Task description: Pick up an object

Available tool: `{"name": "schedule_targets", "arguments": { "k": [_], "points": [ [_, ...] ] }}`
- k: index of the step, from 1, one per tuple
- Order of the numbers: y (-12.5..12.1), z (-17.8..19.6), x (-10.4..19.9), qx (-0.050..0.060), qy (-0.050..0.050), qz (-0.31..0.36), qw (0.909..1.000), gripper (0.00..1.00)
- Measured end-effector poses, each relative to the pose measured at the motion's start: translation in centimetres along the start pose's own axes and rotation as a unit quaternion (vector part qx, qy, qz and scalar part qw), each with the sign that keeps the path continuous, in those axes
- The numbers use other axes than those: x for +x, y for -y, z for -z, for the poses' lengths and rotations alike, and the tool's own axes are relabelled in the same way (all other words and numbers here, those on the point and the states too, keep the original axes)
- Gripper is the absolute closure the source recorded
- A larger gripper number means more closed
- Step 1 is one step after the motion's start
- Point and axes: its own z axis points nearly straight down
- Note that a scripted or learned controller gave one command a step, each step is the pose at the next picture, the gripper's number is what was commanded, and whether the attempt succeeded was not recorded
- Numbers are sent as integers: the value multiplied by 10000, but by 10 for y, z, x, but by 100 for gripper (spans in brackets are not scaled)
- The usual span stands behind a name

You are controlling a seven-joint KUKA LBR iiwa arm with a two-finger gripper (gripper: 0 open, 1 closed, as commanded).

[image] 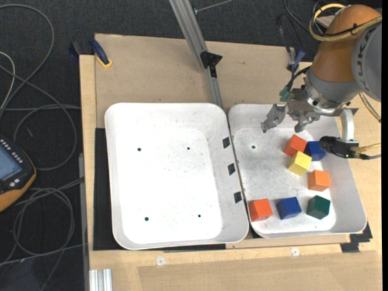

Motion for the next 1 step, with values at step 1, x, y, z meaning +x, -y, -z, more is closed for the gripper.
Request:
{"name": "schedule_targets", "arguments": {
  "k": [1],
  "points": [
    [2, -64, 1, 16, -6, 1, 10000, 0]
  ]
}}
